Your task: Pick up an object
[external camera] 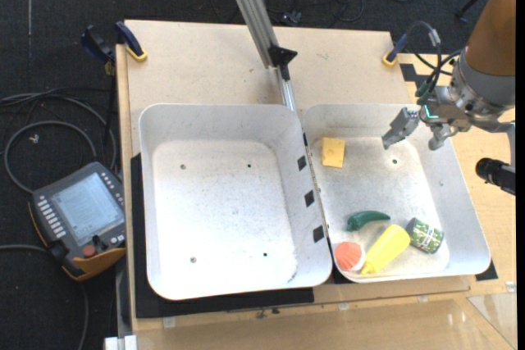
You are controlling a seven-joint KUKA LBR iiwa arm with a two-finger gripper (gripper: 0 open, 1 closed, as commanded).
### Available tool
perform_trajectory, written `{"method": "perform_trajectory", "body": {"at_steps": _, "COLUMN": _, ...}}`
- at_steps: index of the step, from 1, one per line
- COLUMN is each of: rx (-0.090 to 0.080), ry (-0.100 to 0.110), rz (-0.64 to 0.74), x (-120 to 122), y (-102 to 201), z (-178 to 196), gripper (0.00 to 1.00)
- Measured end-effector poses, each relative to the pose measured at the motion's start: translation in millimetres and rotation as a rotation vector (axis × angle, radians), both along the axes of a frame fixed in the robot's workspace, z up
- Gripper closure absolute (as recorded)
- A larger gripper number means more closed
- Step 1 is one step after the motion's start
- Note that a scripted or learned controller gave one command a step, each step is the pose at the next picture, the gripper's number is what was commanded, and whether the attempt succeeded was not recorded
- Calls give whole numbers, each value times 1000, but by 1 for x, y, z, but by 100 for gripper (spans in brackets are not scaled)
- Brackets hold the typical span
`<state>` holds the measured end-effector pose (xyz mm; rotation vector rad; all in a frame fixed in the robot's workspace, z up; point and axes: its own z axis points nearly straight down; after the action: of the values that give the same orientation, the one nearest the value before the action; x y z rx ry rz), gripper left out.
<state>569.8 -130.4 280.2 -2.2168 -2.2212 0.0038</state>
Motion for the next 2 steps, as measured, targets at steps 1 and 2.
{"method": "perform_trajectory", "body": {"at_steps": 1, "rx": -1, "ry": -4, "rz": -1, "x": 1, "y": 0, "z": 2, "gripper": 0}}
{"method": "perform_trajectory", "body": {"at_steps": 2, "rx": 0, "ry": 3, "rz": -3, "x": 0, "y": 1, "z": -63, "gripper": 0}}
